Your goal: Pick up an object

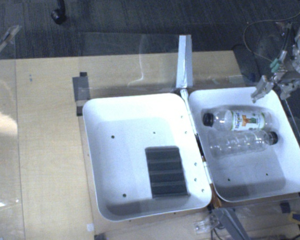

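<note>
Two clear plastic bottles lie in the right bin (297, 174). The upper bottle (237, 120) has a white, green and orange label and a black cap pointing left. The lower bottle (240, 143) is bare, with its black cap pointing right, and it touches the first. A black ribbed block (165, 170) lies flat in the left bin (105, 147). My gripper (270, 93) hangs over the right bin's far right corner, above and to the right of the labelled bottle. It is open, with nothing between its fingers (257, 94).
A metal post (183, 63) rises behind the seam between the bins. A clear panel (3, 131) covers the bench's left side. Cables and clamps sit below the bins' front edge.
</note>
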Tool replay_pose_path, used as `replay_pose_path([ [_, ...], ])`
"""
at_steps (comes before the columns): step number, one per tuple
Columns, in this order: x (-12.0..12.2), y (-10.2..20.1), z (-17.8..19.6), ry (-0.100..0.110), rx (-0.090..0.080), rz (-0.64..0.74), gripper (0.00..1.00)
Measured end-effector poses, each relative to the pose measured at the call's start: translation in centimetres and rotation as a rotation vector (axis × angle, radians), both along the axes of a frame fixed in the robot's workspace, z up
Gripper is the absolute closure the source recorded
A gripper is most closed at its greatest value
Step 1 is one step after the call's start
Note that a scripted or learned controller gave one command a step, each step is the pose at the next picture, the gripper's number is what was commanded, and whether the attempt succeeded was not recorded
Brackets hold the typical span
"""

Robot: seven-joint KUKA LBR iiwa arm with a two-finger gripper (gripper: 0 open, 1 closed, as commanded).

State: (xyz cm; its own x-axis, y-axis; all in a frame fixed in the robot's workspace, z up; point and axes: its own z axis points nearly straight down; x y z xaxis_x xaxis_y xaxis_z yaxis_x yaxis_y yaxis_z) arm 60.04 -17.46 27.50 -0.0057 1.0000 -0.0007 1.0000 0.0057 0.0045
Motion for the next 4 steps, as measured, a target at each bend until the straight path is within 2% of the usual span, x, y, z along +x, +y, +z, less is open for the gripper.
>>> replay_pose_path([
  [1,0.6,1.9,-13.8,-0.005,-0.001,0.085,0.00],
  [2,1.8,1.5,-16.9,0.009,0.004,0.169,0.00],
  [3,0.1,2.3,-16.8,0.022,0.007,-0.136,0.00],
  [4,1.8,1.2,-17.2,0.052,0.000,-0.007,0.00],
])
